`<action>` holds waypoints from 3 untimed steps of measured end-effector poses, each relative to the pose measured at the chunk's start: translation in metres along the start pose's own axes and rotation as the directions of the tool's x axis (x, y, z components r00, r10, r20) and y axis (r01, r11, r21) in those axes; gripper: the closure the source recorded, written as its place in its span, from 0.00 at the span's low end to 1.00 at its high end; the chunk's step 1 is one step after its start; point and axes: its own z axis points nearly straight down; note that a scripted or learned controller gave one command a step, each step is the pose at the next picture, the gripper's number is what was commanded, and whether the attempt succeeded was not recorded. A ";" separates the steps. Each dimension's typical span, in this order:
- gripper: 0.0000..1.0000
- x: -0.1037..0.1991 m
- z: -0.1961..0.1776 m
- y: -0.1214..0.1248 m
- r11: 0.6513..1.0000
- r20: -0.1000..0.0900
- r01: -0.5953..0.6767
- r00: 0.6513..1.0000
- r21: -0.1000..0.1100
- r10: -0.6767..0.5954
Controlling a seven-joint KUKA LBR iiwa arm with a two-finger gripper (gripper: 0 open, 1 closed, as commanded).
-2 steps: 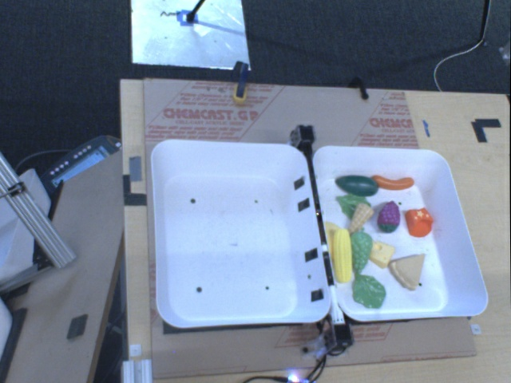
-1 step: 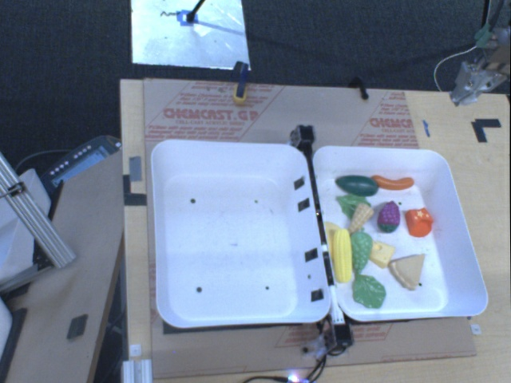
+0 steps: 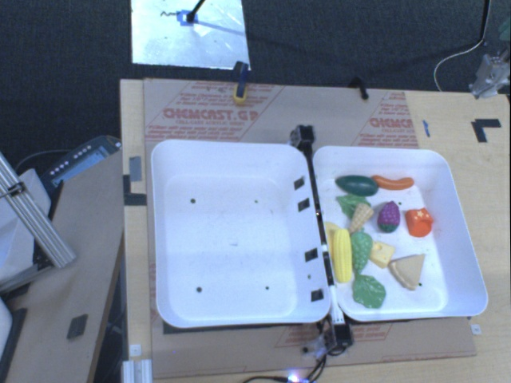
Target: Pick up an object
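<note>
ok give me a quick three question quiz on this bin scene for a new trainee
1. True or false: the toy food lies in the right bin.
2. Which item lies nearest the divider between the bins? A) yellow corn B) red pepper C) purple grapes
3. What lies directly beside the orange carrot, on its left in the camera view?

Key
1. True.
2. A.
3. The dark green cucumber.
</note>
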 end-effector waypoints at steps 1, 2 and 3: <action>1.00 0.002 -0.013 0.000 1.000 -0.001 0.004 1.000 0.001 -0.004; 1.00 0.002 -0.032 0.001 1.000 0.000 0.004 1.000 0.000 -0.004; 1.00 0.002 -0.047 0.001 1.000 -0.001 0.005 1.000 0.000 -0.005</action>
